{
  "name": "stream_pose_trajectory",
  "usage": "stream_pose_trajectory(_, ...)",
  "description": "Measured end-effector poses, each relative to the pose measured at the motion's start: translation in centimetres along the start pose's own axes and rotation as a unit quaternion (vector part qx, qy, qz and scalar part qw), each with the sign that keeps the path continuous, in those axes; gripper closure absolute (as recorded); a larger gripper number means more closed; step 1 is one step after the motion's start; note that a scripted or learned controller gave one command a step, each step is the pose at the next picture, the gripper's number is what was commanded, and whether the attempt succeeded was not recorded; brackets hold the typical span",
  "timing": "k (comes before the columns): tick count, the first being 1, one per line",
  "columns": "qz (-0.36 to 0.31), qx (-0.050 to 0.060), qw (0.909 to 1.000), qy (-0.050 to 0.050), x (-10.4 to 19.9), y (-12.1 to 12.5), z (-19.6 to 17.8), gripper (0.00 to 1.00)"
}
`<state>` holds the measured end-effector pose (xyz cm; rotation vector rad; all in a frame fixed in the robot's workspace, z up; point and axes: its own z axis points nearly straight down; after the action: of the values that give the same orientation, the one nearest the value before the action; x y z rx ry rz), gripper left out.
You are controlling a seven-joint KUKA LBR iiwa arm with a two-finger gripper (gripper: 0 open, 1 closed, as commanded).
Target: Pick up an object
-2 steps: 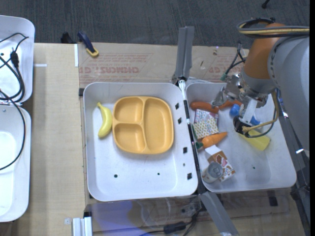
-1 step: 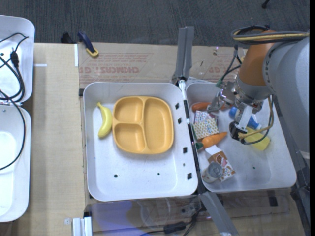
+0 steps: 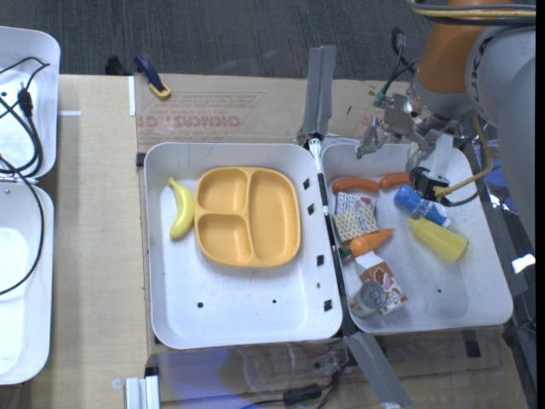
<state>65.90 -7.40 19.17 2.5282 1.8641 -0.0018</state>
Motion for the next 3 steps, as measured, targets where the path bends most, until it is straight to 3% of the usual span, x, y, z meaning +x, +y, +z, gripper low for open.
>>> stream_pose_trajectory(1,-0.043,0.000,0.9991,0.000,-5.4,1.6,10.0,0.00)
stream_pose_trajectory(2,-0.011,0.000,0.9999,0.000,-5.3,1.6,10.0,0.00)
stream_pose_trajectory(3,-0.001,0.001,1.0000,0.000,-4.3,-4.0,10.0,0.00)
